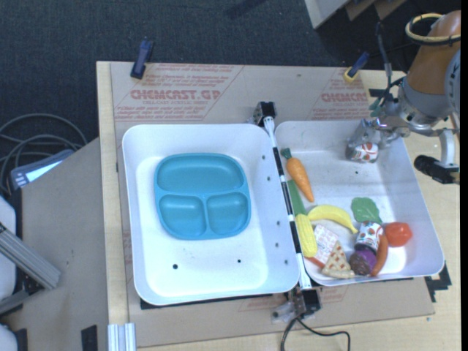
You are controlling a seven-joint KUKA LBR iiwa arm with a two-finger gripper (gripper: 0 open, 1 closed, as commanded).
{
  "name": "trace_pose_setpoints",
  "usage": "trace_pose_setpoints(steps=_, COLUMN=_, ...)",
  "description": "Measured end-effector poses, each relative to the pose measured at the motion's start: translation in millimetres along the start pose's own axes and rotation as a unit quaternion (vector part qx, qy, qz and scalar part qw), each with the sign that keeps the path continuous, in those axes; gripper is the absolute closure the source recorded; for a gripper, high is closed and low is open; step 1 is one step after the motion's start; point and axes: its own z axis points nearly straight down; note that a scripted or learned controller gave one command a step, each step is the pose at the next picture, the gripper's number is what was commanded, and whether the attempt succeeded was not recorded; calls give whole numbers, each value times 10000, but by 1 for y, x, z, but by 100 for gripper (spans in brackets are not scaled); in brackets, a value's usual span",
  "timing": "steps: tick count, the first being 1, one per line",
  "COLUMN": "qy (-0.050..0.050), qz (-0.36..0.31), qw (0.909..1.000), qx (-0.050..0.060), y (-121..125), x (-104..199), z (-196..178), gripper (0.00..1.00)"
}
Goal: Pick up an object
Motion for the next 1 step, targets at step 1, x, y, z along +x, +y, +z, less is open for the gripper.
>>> trace_pose_setpoints(steps=1, qy=19, qz=5, qw=10000, qx=15, y=-14, x=90, z=-10, gripper=100)
